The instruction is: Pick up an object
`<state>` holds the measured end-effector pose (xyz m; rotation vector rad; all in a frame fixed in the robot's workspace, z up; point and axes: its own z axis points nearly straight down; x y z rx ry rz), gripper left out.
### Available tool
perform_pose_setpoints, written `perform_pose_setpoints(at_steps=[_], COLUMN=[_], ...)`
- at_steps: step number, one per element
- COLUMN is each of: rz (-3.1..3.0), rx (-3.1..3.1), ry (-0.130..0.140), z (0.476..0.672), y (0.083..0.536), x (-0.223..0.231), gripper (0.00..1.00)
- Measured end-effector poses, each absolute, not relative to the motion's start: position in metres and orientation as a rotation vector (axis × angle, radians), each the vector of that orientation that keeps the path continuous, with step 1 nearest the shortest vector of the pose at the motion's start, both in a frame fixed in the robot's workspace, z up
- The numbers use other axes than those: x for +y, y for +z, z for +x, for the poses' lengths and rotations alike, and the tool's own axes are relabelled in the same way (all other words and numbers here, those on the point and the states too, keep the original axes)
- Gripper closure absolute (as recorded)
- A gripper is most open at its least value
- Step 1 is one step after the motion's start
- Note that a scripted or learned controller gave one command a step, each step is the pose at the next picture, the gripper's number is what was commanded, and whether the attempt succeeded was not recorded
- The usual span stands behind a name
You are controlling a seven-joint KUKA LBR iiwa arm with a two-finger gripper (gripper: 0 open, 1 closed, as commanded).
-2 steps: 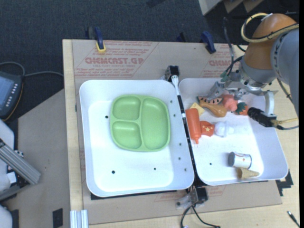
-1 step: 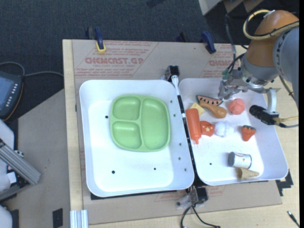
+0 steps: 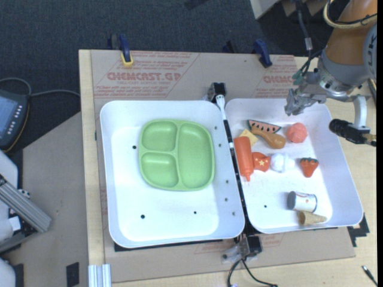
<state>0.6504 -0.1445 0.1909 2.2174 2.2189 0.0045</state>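
The tool hovers at 12 o'clock of the pink ball; whether it is open I cannot tell. The ball looks light, smooth and rounded, so gripping across its middle seems best.

Both white bins look like smooth, slightly glossy plastic; green divided plate is matt plastic. Bench board looks like raw cardboard/paper-faced sheet w/ red print. Floor carpet is dark, rough cloth.

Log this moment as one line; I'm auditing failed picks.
phase: approach | hand: above right bin far edge, nothing seen held | nearest: pink ball | left bin: green divided plate
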Motion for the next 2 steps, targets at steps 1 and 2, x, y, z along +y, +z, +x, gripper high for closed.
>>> perform_pose_setpoints(at_steps=[1, 2], rz=[2.216, 2.219], rx=[2.218, 2.228], ry=[0.005, -0.001], z=[0.652, 0.625], y=[0.228, 0.236], x=[-0.144, -0.093], gripper=[1.00, 1.00])
